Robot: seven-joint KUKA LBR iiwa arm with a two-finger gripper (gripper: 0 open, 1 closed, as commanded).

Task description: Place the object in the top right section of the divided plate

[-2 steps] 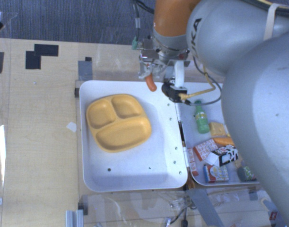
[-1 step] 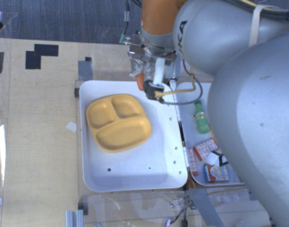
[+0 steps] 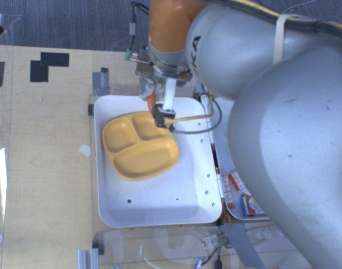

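The fingers [image 3: 151, 93] hang over the far side of the yellow divided plate [image 3: 138, 170], which lies in the left bin [image 3: 159, 217] on the worktop [image 3: 42, 167]. Whether they are open or closed cannot be told, since the wrist hides them. A small orange-red object [image 3: 151, 101] shows right at their tips, seemingly the task's thing, though it is not clear that it is actually gripped. The top right section [image 3: 144, 124] lies just below and toward the near side of the fingers. The divider ridges and the other two sections sit further to the left and nearer the camera. The main risk, as I judge it, is alignment. From this slanted look the object appears close to the plate's far rim, so a release here could drop it on the bin floor behind the plate instead of inside the section. If it is let go from too high, it might bounce over a ridge into a neighbouring section. A descent that is slightly off could bring the fingers down on the rim. The plate looks light and loose in the bin, so that could tip it or shove it aside. If the hold on the object is weak or absent, it may fall early or stay where it is.
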